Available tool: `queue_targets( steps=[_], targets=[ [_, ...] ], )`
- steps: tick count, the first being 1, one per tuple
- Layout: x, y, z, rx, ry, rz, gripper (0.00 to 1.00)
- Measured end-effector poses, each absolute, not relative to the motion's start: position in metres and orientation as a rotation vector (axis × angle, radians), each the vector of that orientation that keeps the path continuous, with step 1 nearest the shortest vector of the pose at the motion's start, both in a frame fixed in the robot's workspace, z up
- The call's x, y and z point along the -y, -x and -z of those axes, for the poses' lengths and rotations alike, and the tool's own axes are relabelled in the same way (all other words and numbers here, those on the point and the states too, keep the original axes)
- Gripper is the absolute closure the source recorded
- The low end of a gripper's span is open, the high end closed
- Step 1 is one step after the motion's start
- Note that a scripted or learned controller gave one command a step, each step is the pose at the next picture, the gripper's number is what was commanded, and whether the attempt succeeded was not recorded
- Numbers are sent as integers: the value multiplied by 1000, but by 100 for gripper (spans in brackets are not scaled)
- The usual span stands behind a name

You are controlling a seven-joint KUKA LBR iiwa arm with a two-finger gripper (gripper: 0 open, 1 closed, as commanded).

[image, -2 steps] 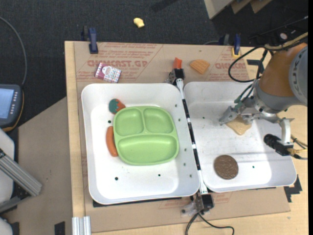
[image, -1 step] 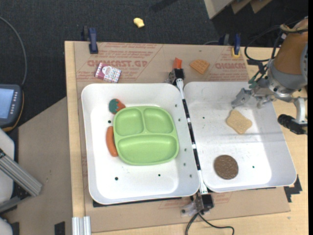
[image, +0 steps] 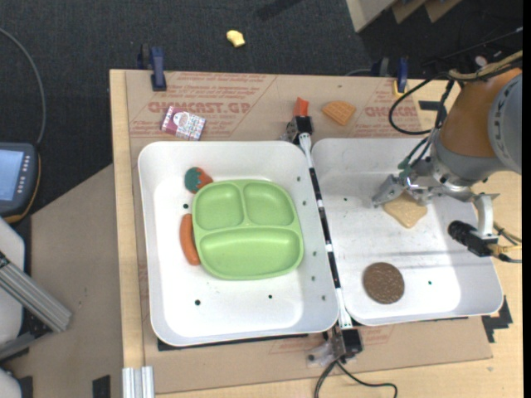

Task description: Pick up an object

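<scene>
My gripper [image: 400,191] is down in the right bin [image: 465,305], fingers spread open w/ nothing between them yet. Tan cracker [image: 406,214] lies flat on the bin floor just below the tips, touching or nearly so. Pick not done: closing and lifting are left. Brown cookie [image: 384,282] sits nearer the front, well apart.

Cardboard-covered worktop [image: 249,98] carrying two white bins, left [image: 162,247] and right [image: 448,301], touching; pink packet [image: 183,122] and tan cracker-like piece [image: 338,112] lying behind them.
</scene>
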State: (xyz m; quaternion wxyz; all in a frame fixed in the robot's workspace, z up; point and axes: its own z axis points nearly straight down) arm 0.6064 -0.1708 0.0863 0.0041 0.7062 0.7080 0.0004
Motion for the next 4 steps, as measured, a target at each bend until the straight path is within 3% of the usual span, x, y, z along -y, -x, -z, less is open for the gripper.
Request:
queue_targets(
  steps=[1, 2, 3, 4],
  targets=[
    [189, -666, -128, -2218, -2212, -7, 0],
    [168, -622, -82, -2224, -2225, 4, 0],
    [170, -601, -85, -2222, -2224, 2, 0],
    [170, -603, -97, -2219, -2219, -5, 100]
  ],
)
